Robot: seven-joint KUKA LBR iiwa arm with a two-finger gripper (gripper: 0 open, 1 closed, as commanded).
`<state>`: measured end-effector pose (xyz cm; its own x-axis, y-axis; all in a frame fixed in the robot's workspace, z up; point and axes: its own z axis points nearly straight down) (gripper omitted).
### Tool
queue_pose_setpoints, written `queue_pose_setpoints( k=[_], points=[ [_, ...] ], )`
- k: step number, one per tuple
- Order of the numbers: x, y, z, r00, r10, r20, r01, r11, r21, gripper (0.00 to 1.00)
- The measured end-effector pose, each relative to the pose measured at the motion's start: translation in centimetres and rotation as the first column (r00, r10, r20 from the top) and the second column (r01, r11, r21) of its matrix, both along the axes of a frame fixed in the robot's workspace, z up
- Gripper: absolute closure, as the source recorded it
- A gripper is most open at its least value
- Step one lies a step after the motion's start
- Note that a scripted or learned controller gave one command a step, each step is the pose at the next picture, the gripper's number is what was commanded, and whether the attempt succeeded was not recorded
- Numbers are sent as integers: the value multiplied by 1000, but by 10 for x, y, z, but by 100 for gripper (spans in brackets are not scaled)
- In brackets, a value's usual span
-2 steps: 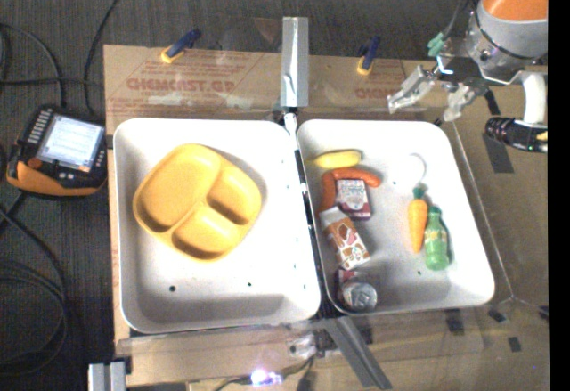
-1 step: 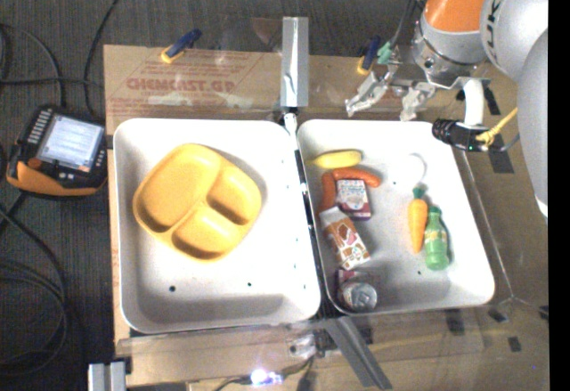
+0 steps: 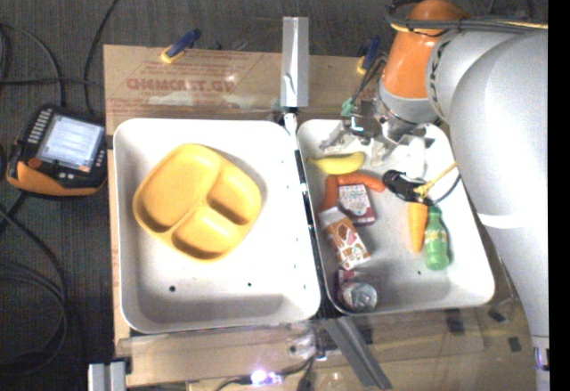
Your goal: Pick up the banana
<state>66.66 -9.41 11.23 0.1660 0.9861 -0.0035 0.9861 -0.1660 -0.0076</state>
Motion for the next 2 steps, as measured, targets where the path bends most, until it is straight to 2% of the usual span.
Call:
queue_pose_setpoints(
  k=[1,2],
  points=[
    [-10,-3,-24,1000,8,14,-8,1000,-1,0],
    [4,-34,-25,1000,23,11,-23,1000,4,0]
  ],
)
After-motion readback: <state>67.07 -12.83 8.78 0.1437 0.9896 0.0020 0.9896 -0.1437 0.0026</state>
